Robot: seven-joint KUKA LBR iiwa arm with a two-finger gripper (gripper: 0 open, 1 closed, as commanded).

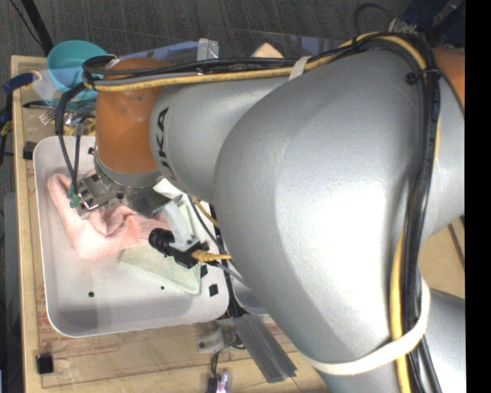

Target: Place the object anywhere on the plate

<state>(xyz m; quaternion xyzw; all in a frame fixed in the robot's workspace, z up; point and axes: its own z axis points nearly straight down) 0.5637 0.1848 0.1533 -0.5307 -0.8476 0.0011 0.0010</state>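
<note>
My arm fills most of the camera view, its orange band (pixel 127 129) hanging over the left bin (pixel 74 301). The gripper (pixel 88 196) is down at the bin's upper left, right on a crumpled pink cloth (pixel 98 234). The wrist hides the fingertips. A pale green flat piece (pixel 159 270) lies on the bin floor just right of the cloth. No plate can be made out; the arm covers the right bin.
A teal bowl-like object (pixel 69 62) and small clutter sit on the bench beyond the left bin's far edge. Black cable and a connector (pixel 172 248) hang from the wrist over the bin. The bin's near-left floor shows bare white.
</note>
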